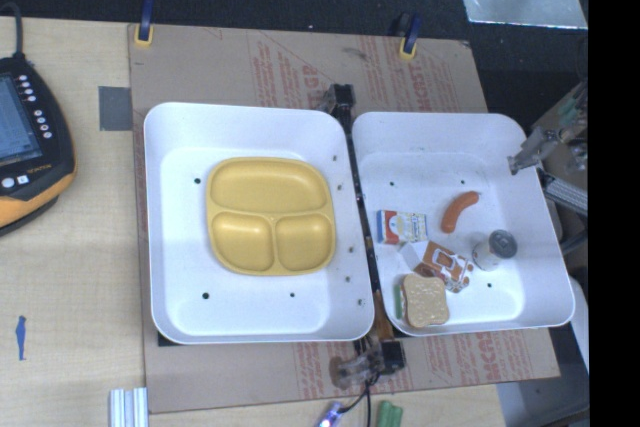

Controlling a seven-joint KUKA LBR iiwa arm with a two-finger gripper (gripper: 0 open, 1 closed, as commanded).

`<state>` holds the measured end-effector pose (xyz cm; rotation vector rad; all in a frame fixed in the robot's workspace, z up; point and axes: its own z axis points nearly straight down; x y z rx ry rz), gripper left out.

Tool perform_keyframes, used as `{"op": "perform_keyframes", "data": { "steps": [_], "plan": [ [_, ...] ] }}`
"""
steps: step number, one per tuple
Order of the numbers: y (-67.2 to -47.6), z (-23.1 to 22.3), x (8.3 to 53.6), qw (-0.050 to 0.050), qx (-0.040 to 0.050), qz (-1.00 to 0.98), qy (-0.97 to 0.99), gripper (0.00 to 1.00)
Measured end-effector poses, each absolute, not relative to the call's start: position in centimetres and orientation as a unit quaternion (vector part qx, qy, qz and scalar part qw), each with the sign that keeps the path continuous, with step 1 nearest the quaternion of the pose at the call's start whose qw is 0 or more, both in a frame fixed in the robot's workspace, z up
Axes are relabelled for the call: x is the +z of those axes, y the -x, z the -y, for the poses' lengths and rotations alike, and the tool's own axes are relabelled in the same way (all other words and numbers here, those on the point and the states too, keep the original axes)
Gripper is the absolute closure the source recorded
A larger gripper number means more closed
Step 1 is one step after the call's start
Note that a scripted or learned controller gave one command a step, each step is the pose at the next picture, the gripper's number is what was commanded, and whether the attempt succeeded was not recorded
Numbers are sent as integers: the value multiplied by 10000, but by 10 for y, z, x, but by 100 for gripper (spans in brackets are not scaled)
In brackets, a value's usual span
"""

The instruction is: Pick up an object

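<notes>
Sausage [460,210] lying in right bin [500,130], arm [560,140] at bin's right rim, finger state impossible to tell

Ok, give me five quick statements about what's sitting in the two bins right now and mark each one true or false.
1. The yellow divided plate lies in the left bin. True.
2. The sausage lies in the left bin. False: it lies in the right bin, toward its middle.
3. The slice of bread lies near the front left corner of the right bin. True.
4. The tool holds the sausage. False: the sausage lies on the bin floor, apart from the tool at the bin's right rim.
5. The yellow divided plate has food in its compartments. False: all three compartments show bare yellow.
</notes>
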<state>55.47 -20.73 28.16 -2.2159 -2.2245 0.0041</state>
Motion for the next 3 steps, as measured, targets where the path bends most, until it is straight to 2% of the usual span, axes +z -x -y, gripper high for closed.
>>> {"op": "perform_keyframes", "data": {
  "steps": [1,2,3],
  "plan": [
    [-541,191,97,23,21,7089,7053,0],
    [-587,173,92,7,16,7096,7046,0],
    [-587,174,102,9,22,7098,7044,100]
  ]
}}
